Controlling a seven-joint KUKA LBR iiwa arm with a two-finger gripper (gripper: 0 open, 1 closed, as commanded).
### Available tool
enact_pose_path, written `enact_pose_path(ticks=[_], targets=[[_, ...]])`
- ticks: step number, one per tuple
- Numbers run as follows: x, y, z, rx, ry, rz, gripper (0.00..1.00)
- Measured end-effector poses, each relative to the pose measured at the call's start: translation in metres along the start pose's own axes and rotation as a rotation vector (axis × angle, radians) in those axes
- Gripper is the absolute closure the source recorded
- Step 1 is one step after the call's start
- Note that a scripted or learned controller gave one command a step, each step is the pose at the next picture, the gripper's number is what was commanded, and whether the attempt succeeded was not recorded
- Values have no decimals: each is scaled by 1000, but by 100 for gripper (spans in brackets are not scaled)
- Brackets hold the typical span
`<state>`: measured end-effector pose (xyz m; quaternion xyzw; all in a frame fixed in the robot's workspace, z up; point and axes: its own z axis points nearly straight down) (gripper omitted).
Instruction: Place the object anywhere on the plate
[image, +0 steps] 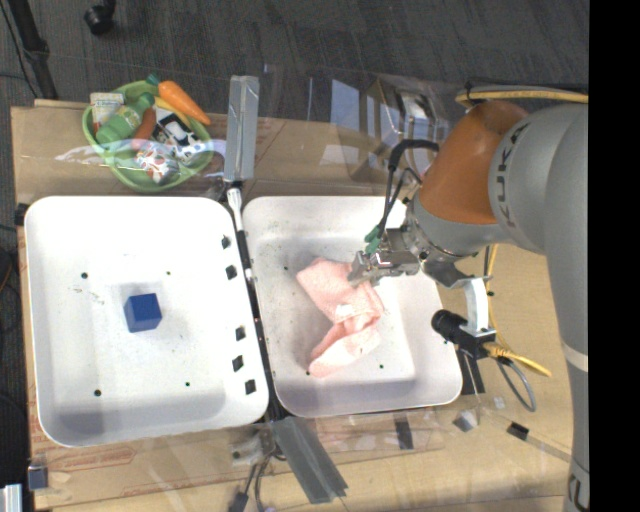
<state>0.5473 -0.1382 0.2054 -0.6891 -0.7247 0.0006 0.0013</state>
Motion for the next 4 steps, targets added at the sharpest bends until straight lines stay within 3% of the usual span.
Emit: enact_pose_path(ticks=[1, 3, 4], targets=[[0, 1, -26, -1, 0, -7, 100], [114, -1, -11, 2, -1, -817, 100], [161, -3, -24, -2, -4, -1219, 100]])
